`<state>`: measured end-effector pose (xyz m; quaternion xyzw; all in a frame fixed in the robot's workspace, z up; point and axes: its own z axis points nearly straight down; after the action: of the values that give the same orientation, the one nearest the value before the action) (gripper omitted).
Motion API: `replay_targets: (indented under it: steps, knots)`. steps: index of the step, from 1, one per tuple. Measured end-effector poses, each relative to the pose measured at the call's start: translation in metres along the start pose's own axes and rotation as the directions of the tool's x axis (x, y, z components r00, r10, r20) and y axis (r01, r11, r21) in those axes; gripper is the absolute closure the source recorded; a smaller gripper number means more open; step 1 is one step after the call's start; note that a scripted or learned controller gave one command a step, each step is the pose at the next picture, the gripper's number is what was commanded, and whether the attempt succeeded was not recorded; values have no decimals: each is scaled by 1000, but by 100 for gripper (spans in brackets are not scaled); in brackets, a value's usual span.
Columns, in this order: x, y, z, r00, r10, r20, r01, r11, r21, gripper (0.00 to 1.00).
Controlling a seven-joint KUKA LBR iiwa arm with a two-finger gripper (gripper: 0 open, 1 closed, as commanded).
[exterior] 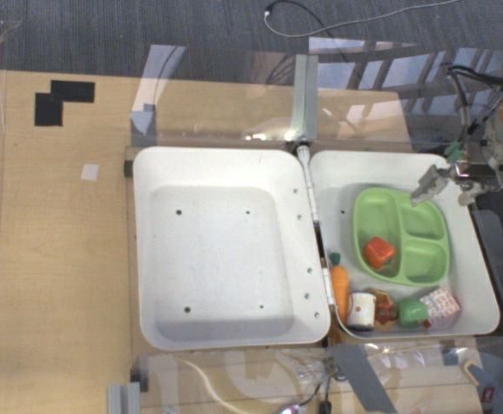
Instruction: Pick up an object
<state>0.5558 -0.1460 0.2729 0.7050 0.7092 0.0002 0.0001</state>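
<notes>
The right bin [484, 257] holds a green divided plate [424, 253] with a red tomato-like piece [379, 251] in its left compartment. Along the bin's front edge lie an orange carrot [341, 289], a small can [362, 310], a green item [412, 311] and a patterned packet [442, 303]. My gripper [446, 191] hangs over the plate's far right corner, near the bin's back right. Its fingers are spread, one grey fingertip [424, 186] just above the plate's rim, and nothing sits between them.
The left bin [147, 257] lies beside the right one, with a metal divider [313, 222] between them. A clear wall with a metal post [305, 93] stands behind both bins. Cables and the arm's wrist [493, 145] crowd the right edge.
</notes>
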Motion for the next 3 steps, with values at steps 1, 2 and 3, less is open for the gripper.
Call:
replay_targets:
  steps: [1, 2, 3]
  knots:
    - [1, 2, -12, 1000, -5, 1, 5, 1000, -5, 100]
    - [46, 82, -80, 994, -108, 2, 108, 994, -8, 100]
    - [74, 108, -133, 958, -286, 4, 286, 958, -8, 100]
